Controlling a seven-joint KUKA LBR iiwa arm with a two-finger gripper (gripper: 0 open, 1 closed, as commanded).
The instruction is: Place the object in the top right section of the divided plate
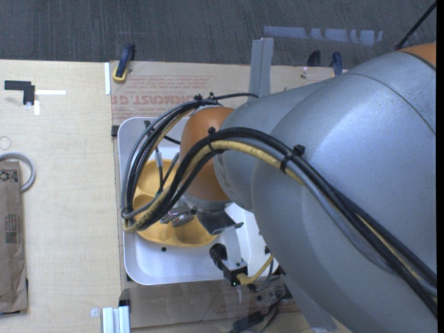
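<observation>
Even, bright overhead light, soft shadows; the near arm [347,186] looms slightly blurred

The light wooden bench [62,186] carries a shallow white bin [163,269] near its middle. A brown paper bag [12,234] lies flat at its left edge, and a blue clamp [125,61] grips its far edge.

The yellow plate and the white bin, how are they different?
The yellow plate is yellow and looks rounded; the white bin is white with rounded corners and straighter sides. The plate lies inside the bin, which is bigger and holds it. The arm hides much of both. Both are shallow.
</observation>
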